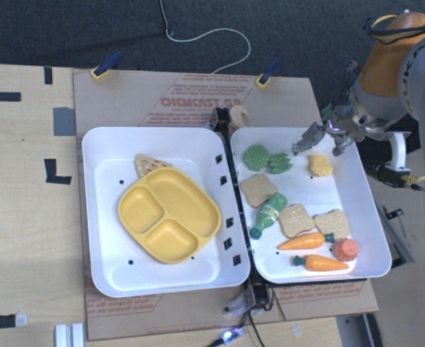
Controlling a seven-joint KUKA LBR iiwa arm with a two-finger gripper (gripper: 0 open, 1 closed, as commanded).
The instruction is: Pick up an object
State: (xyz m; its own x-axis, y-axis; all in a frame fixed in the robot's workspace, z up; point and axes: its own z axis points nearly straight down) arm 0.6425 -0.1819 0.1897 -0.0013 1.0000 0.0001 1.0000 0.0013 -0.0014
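Corn (319,165), a small yellow piece, is the object I judge the tool (321,140) to be going for: it lies in the right bin (368,194), near that bin's far edge, and the tool hangs just above it with its two fingers spread wide, one to each side. Nothing sits between the fingers, so I count the pick as not yet made; the approach looks done, while the descent, the closing and the lift are all left.

Other candidates share the right bin. A green broccoli piece (264,158) lies left of the corn. Nearer to me than the corn I see a green bottle (267,214), three toast slices (296,220), two carrots (306,242) and a small red tomato (346,249) toward the bin's near edge. Over in the left bin (100,194), well apart from the corn, a yellow divided plate (169,214) rests with a waffle wedge (149,165) poking out from under its far side.

Most of the wedge is hidden by the plate. I cannot judge from this slanted view how high the fingertips stand over the corn, nor whether they are truly centred on it. The arm's upper part is cut off at the frame's edge.
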